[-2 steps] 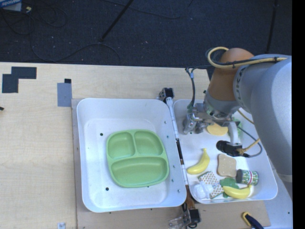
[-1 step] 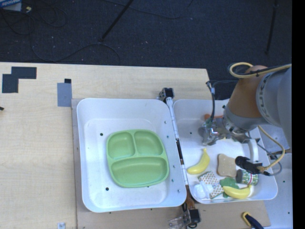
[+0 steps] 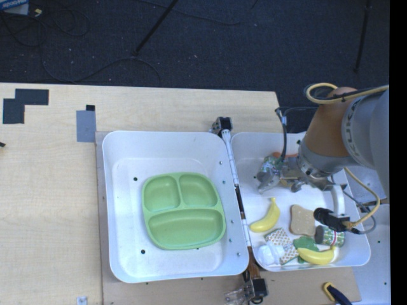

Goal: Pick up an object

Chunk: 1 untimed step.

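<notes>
pincer [image 3: 270,172], grip state unclear, hangs just above banana [image 3: 266,216] in right bin [image 3: 362,250].

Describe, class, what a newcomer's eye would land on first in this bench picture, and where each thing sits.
First, the green divided tray, lying alone in the left bin. Next, the grey and orange arm reaching in from the right over the right bin. That bin's near end holds a clutter of small items, including two yellow bananas.

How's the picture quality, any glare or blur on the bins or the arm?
Camera view: even, soft lighting; the left bin looks bright but not blown out; the green tray is fairly sharp; the gripper and small objects in the right bin look soft and noisy.
</notes>
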Motion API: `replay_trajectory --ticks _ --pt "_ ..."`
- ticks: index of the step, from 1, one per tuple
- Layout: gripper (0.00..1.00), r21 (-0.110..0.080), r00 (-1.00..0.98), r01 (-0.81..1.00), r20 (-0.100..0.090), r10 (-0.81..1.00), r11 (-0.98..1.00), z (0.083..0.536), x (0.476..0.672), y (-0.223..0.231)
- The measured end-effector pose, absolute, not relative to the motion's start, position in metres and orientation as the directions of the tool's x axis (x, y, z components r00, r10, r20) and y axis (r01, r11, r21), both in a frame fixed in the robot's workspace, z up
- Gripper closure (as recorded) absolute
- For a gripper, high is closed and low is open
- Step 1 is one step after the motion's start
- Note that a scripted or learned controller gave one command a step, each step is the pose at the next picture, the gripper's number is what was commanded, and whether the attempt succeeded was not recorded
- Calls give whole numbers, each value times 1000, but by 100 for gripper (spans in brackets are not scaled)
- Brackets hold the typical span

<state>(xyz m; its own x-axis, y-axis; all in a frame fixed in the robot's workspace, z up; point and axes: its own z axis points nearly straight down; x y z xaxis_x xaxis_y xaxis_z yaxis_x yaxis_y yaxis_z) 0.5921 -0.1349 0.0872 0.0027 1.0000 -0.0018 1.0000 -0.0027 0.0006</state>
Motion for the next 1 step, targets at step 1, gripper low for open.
replay_trajectory --ticks 1 --pt "0 -1 3 1000 2 1000 -3 87 513 -131"
